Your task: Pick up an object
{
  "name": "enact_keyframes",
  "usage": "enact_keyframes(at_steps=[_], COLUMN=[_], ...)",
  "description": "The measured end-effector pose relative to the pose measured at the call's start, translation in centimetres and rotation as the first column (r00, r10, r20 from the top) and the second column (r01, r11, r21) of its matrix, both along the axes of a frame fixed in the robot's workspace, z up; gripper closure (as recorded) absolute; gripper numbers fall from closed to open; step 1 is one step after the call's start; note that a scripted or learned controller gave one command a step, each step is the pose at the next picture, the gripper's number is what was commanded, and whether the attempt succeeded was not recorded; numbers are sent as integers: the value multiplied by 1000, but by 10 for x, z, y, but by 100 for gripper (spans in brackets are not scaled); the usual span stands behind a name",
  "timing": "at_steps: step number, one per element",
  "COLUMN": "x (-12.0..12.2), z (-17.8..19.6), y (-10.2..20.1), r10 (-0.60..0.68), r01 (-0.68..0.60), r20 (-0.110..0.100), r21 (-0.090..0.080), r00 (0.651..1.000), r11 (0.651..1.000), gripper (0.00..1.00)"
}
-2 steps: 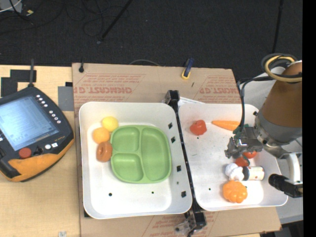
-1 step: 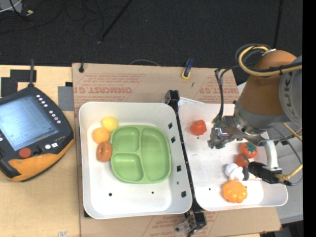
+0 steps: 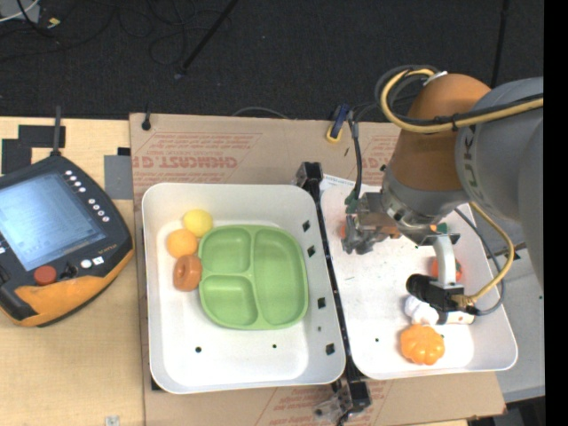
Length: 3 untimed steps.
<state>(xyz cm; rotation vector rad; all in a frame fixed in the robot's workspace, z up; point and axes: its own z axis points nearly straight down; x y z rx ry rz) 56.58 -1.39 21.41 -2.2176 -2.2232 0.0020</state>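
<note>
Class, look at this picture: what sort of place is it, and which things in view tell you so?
Most likely a robotics lab or test bench. A robot arm reaches over two white bins; a handheld control pendant lies on the cardboard-covered bench; the bins hold toy items, such as a green divided plate.

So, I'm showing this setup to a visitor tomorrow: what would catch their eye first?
Probably the bright green divided plate in the left bin, with a yellow ball, an orange ball and a brown ring lined up along its left edge. Next, the big grey and orange arm reaching over the right bin, where an orange pumpkin-like toy sits near the front.
</note>
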Motion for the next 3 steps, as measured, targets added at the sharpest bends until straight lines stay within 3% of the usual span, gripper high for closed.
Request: enact_keyframes(at_steps=[1,2,3], x=[31,29,30], z=[3,21,20], y=[36,43,31], r10=[-1,-3,-3], r01=[1,3,3], r20=[1,0,-1], r21=[1,0,-1], r00=[1000,1000,1000], r11=[1000,1000,1000], gripper=[100,100,100])
